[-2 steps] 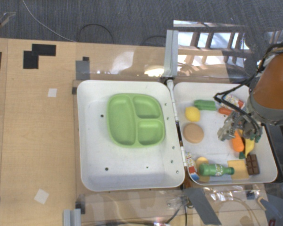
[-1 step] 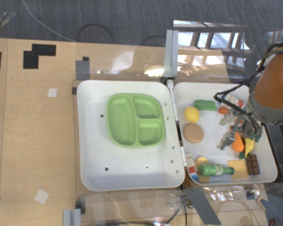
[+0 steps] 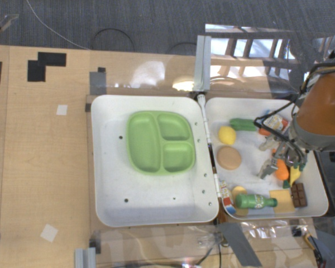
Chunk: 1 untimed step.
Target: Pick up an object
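A: What sits in the left bin [image 3: 109, 208]?

B: 1 green divided plate [image 3: 159, 142] with 3 compartments, lying flat toward the middle of that bin, a little nearer its far edge. Nothing rests on it.

A: And the right bin [image 3: 321, 204]?

B: Toy food. A yellow lemon [image 3: 227, 135] lies near the left wall, with a tan round bun [image 3: 229, 158] just in front of it. A green cucumber [image 3: 243, 124] lies beyond the lemon, toward the far edge. Along the near edge a green bottle [image 3: 254, 201] lies on its side; it carries a label, but the writing is too small to read. Right of it sits a yellow cheese block [image 3: 281, 199], and a brown chocolate bar [image 3: 298, 194] is at the near right corner.

A: Where is the gripper [image 3: 272, 156]?

B: Over the right half of the right bin, hanging from the grey arm's orange band [image 3: 322, 106]. It is low above the bin floor, between the bun and the right wall.

A: Open or closed?

B: The 2 fingers [image 3: 266, 168] stand apart, with bare bin floor between them, so they grip nothing.

A: Anything close to it?

B: An orange carrot piece [image 3: 282, 169] and a yellow piece [image 3: 294, 175] lie just beside the fingers, on their right.

A: Any brand or writing?

B: None that can be read.
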Each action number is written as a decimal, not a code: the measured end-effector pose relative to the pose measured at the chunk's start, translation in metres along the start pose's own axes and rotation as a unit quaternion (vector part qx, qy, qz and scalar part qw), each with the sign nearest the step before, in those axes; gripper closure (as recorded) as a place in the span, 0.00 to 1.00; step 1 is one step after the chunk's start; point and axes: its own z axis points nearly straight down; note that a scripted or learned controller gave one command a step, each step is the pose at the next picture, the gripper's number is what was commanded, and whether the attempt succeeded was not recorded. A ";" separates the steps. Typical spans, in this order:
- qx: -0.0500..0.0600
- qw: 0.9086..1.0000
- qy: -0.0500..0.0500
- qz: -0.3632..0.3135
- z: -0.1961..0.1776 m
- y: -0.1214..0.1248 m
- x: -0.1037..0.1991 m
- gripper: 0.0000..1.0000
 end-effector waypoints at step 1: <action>-0.001 1.000 -0.007 -0.003 -0.014 0.002 -0.004 1.00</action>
